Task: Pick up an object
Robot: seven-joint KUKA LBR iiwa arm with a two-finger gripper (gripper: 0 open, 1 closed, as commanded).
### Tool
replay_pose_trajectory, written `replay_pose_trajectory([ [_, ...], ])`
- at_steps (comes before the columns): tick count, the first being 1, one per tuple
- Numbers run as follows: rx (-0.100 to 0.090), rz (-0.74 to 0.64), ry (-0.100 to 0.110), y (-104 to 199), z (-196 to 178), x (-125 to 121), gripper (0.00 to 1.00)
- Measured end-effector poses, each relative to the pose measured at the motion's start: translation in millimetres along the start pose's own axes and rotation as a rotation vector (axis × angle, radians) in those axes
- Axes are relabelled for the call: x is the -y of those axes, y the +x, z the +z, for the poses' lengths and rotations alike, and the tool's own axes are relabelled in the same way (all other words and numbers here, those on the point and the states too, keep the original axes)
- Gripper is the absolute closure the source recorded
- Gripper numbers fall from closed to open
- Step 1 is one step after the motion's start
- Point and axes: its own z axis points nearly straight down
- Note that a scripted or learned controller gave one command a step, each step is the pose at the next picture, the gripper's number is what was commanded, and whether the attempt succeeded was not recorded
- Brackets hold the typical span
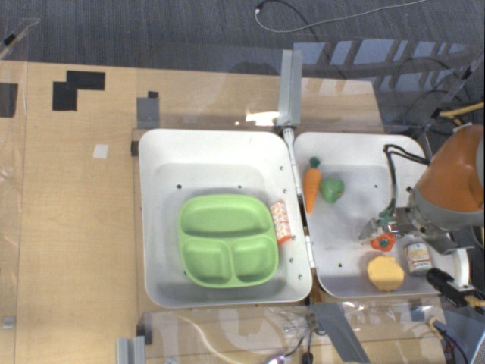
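My gripper (383, 229) is low in the right bin (356, 154), reaching in from the right under the orange-banded arm (455, 180). A small red object (384, 242) lies right at its tip, touching or just beneath it; whether it is gripped is hidden. A yellow lump (386, 273) rests just in front of that, and a small bottle (417, 256) lies beside it under the wrist. An orange carrot (311, 189) and a green round item (332, 189) sit at the bin's left side, apart from the gripper.
The left bin (163, 203) holds a green divided plate (227, 240) and a small orange-and-white packet (280, 222) by its right wall. A black cable (392, 173) loops from the wrist over the right bin.
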Motion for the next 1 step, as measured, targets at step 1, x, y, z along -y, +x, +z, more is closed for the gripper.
replay_pose_trajectory([
  [1,-0.002,-0.106,0.012,18.2,-92.5,-54.8,1.00],
])
